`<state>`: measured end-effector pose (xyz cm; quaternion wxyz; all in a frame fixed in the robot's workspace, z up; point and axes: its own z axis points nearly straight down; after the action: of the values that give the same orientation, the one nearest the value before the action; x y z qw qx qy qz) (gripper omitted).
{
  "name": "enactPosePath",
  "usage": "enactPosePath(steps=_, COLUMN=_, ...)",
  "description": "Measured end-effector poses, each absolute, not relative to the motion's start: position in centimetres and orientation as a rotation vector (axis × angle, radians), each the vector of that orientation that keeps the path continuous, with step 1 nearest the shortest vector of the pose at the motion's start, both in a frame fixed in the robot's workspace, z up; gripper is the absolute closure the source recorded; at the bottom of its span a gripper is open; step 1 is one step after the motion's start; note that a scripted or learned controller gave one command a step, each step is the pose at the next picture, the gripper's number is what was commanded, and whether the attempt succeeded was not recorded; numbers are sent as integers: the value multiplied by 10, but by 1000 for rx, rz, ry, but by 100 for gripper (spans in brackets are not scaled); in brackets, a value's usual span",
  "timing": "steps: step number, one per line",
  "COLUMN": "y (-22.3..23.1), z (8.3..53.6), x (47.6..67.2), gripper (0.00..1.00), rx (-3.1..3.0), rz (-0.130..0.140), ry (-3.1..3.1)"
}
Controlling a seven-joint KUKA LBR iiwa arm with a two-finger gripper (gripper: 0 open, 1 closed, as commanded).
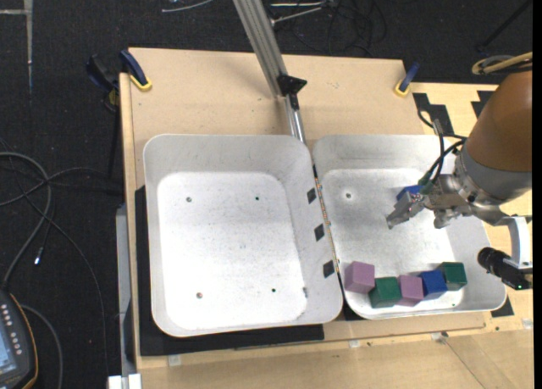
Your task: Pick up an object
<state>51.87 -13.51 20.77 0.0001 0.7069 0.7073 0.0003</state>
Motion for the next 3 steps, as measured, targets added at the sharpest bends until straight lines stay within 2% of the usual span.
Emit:
enactPosePath(steps=1, y=-180, z=122, x=556, gripper=0, rx=2225, rz=-6, ry=2221)
enactPosePath(steps=2, y=-195, z=94, x=623, gripper=0, rx=2216, rz=1, ry=2223)
enactPosePath(steps=3, y=-195, z=105, x=623, gripper=100, rx=2214, rz=-1, ry=2225)
